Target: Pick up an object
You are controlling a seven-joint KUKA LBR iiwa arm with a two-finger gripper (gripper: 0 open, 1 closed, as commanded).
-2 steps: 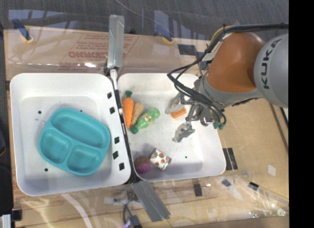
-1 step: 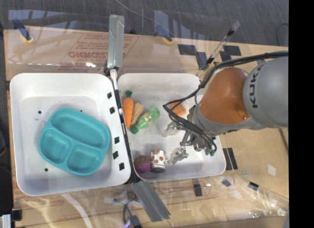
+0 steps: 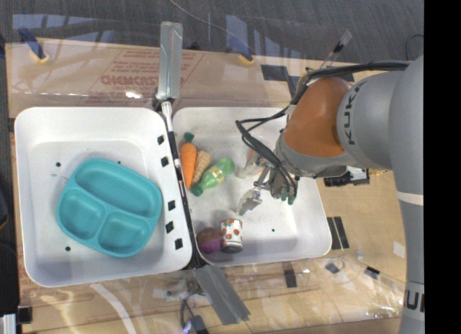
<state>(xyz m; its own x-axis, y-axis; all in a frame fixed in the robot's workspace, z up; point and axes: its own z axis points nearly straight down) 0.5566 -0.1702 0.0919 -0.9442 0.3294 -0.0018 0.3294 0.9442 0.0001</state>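
While nothing sits between the jaws (image 3: 268,187), task barely begun — grasp and lift both left. Left bin (image 3: 29,203): teal tray (image 3: 108,206). Right bin (image 3: 310,232): carrot (image 3: 188,161), cone (image 3: 201,163), green bottle (image 3: 214,175) clustered at left wall; plum (image 3: 209,238) touching can (image 3: 231,234) at front. Jaws to the right of that cluster, low over bare floor — spread or shut, cannot tell.

We see two bins side by side on the table (image 3: 238,73). The left bin (image 3: 43,253) holds a divided plate (image 3: 108,206). In the right bin (image 3: 306,232), a carrot (image 3: 188,161) lies by the dividing wall, a bottle (image 3: 214,175) just beside it, a can (image 3: 231,235) nearer the front edge.
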